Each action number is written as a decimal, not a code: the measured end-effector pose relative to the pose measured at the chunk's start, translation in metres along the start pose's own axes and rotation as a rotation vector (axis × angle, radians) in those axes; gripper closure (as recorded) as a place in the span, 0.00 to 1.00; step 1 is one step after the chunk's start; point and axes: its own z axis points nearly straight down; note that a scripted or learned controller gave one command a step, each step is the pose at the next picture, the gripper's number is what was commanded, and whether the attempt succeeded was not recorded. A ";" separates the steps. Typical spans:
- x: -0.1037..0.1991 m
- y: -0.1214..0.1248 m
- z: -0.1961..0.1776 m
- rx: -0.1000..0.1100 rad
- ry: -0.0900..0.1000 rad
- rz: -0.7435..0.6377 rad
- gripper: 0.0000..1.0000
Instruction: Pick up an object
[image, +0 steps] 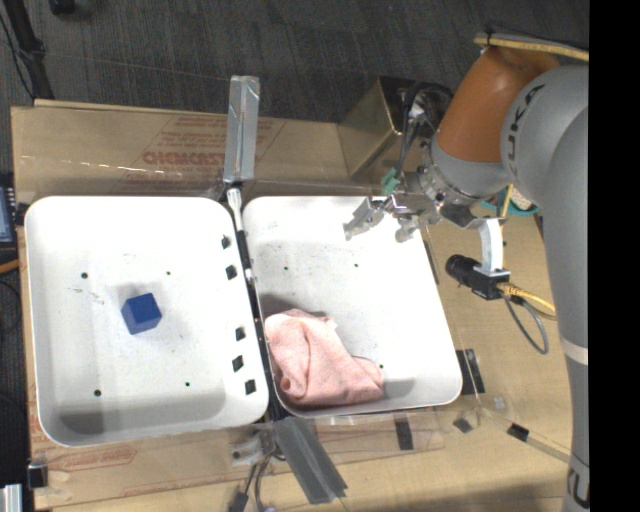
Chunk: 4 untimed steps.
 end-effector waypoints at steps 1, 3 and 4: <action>0.016 -0.024 0.121 0.001 0.000 -0.029 0.00; 0.017 -0.023 0.101 0.005 0.000 -0.038 1.00; 0.017 -0.023 0.101 0.005 -0.001 -0.038 0.00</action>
